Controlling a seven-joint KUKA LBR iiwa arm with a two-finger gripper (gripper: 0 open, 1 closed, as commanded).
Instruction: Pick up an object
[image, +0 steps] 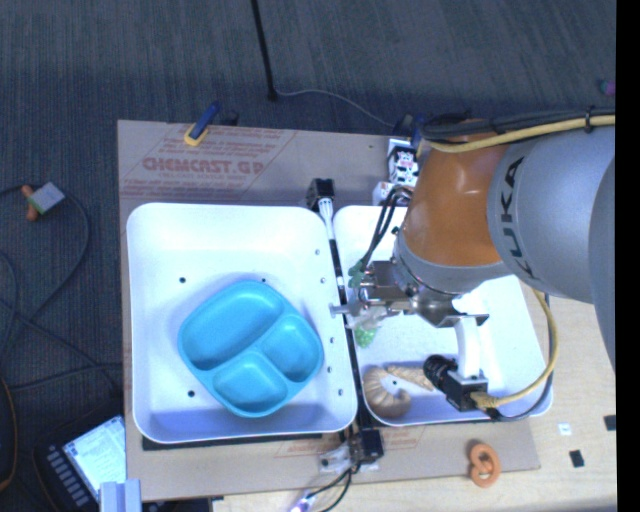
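The grey arm (565, 205) comes in from the right edge of the bench (590, 440) and bends down over the right bin (505, 300). Its orange band (455, 205) hangs above the far half of that bin, and the wrist points steeply downward. The gripper (366, 306) sits low against the bin's left wall, close to the divide between the two bins. From this angle the wrist hides its tip, so it cannot be told whether it is released, clenched or grasping anything.

A small green object (364, 336) shows just below the gripper, beside the same left wall; whether the two touch is unclear. A tan rounded object (388, 392) lies in the near left corner of the right bin.

In the left bin (155, 235) a blue divided dish (250, 345) with three compartments rests toward the near right corner.

An orange ring-shaped thing (484, 463) lies on the bench outside the bins, near the bench's near edge.
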